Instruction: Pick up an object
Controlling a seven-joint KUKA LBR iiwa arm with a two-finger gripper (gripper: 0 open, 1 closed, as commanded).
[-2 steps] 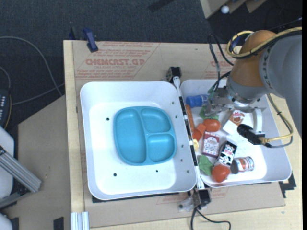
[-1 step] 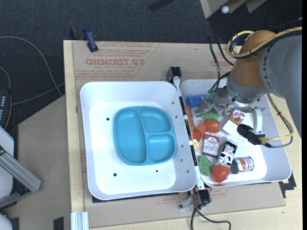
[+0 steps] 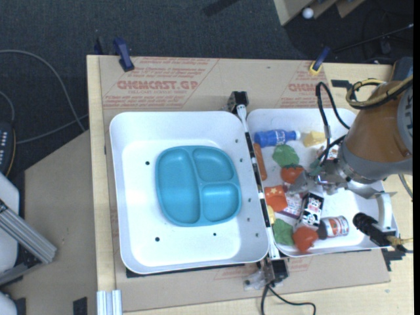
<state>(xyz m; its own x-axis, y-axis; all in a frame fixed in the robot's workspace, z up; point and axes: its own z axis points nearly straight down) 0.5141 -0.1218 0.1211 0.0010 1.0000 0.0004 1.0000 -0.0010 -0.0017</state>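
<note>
The right bin [image 3: 341, 118] holds a clutter of small objects. A blue bottle [image 3: 274, 137] lies near its far edge, with a yellow piece [image 3: 315, 137] beside it. Below them sit a green lump [image 3: 285, 155], a red-orange fruit [image 3: 292, 174] and an orange packet [image 3: 276, 198]. A black-and-white carton [image 3: 310, 209], a red-labelled can [image 3: 335, 227], a red lump [image 3: 304, 239] and a green piece [image 3: 282, 230] crowd the near edge. My gripper [image 3: 316, 180] hangs low in the middle of this bin, just right of the red-orange fruit and above the carton.
The left bin [image 3: 131, 195] carries a blue three-compartment plate [image 3: 197, 184]. An orange stick [image 3: 260, 161] lies along the right bin's left wall. The arm's bulk covers the right bin's right side. Blue clamps [image 3: 123, 54] grip the bench's far edge.
</note>
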